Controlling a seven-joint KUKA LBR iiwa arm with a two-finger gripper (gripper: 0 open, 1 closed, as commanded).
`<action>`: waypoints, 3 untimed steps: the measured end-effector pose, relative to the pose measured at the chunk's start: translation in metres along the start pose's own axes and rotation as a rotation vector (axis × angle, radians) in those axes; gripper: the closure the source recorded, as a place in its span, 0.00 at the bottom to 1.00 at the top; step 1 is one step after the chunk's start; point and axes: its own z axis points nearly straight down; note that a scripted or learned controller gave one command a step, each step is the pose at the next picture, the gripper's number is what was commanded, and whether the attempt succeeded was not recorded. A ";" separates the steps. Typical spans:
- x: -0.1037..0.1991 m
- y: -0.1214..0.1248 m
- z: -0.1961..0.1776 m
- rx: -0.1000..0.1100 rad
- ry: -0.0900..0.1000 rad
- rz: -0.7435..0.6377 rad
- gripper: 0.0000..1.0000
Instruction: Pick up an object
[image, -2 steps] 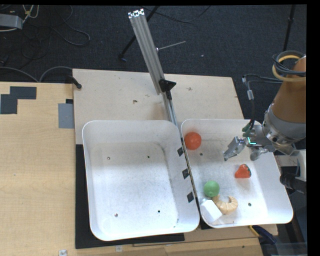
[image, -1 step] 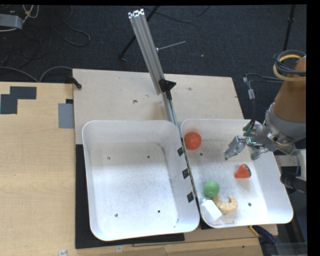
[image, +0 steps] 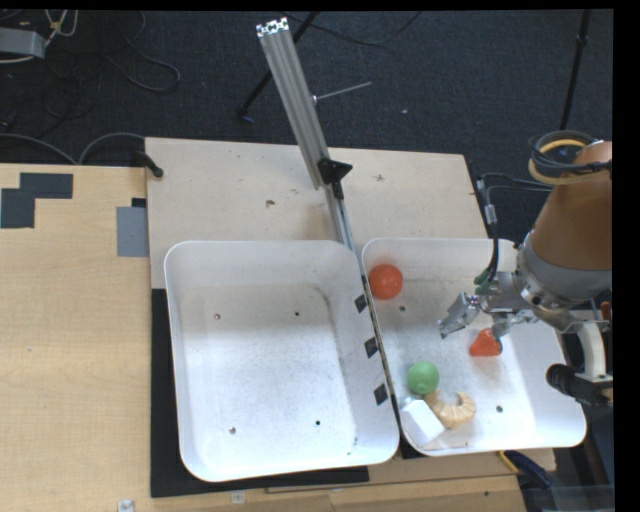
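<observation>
Near the frame's bottom, a tan croissant-shaped toy (image: 453, 408) is partly covering a white block (image: 421, 421) beside a green ball (image: 422, 378). Farther up, the metal gripper (image: 478, 316) is hovering, fingers spread, over a small red object (image: 486, 345); an orange ball (image: 386, 281) is lying beyond.

You've got a grey iiwa arm (image: 560, 270) w/ orange band (image: 578, 215) above wrist, black cables alongside, metallic 2-finger gripper (image: 462, 316).
</observation>
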 end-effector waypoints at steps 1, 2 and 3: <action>-0.001 -0.004 0.064 0.002 0.001 0.000 0.00; -0.005 -0.003 0.124 -0.008 -0.002 0.000 0.00; -0.006 -0.004 0.114 -0.005 -0.001 0.008 1.00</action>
